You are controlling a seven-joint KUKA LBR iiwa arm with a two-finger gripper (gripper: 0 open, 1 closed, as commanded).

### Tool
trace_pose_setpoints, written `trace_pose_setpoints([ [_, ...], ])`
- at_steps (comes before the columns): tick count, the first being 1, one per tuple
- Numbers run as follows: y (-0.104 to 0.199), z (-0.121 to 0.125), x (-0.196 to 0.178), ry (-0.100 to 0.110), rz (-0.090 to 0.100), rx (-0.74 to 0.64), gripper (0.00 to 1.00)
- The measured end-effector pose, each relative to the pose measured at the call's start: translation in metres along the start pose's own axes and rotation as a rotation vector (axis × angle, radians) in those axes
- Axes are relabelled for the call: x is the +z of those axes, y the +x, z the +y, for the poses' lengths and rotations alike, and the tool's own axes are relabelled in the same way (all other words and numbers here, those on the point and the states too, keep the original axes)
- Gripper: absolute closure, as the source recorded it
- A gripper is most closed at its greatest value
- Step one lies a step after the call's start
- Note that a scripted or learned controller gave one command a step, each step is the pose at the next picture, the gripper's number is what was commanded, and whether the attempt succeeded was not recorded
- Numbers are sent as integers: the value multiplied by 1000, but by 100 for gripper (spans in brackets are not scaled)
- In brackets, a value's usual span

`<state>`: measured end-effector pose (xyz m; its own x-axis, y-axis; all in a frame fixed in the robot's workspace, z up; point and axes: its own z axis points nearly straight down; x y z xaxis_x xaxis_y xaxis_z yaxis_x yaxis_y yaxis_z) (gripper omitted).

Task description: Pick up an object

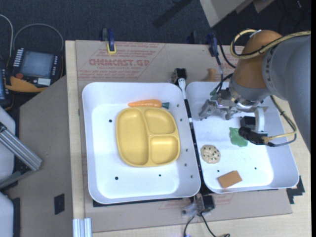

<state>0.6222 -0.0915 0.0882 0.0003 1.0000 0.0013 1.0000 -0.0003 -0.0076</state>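
Camera view gives us two white bins side by side on a brown bench: the left bin (98, 147) and the right bin (276, 174). In the left bin we count two things, one yellow divided tray (147, 136) with three compartments, lying flat near the middle, and one orange carrot (144, 103) with a small green tip, lying lengthwise just beyond the tray's far edge and apart from it. In the right bin we count three loose things: one round cookie (211, 154), pale tan with dark specks, near the bin's left wall; one flat tan-orange rectangular piece (229, 178), like a cracker or slice of toast, lying tilted near the front rim; and one green, leafy-looking piece (237, 137), irregular in outline, near the middle of the bin and partly covered by dark hardware on the arm. The cookie and the tan piece lie near each other but do not touch. One grey arm (289, 63) with an orange band enters from the right, and its gripper (216, 108) hangs over the far left part of the right bin, well apart from the cookie. We cannot tell from this slant whether the jaws are parted or closed, and we see nothing between them.
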Motion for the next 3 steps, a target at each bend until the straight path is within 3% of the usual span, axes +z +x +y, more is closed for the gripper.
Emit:
trace_pose_setpoints([
  [1, 0, 2, -15, -8, -2, 1, 100],
  [3, 9, 21, -124, -16, -3, -3, 100],
])
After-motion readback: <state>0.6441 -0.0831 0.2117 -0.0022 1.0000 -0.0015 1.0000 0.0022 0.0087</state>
